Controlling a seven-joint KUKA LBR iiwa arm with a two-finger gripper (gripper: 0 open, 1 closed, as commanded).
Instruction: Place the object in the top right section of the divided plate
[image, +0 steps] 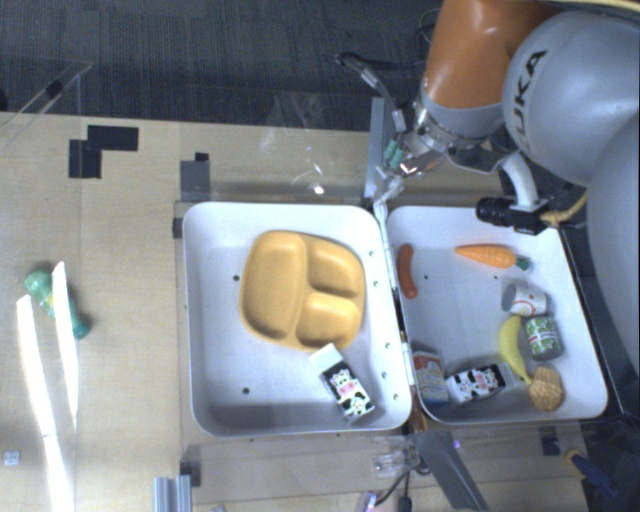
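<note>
Gripper (385, 170) of mine hangs over the far edge of the bench's two bins, right above the seam where they meet; whether it is clenched or released I cannot tell from this angle. Nothing shows in its grasp. My divided plate (300, 288), yellow, sits in the left bin (210, 300) toward its far side, and a small cow-print milk carton (345, 385) lies near that bin's near right corner, just touching the plate's near edge. Over in the right bin (585, 395) lie a sausage (406, 271), a carrot (488, 256), a banana (513, 350) and a can (541, 336).
</note>
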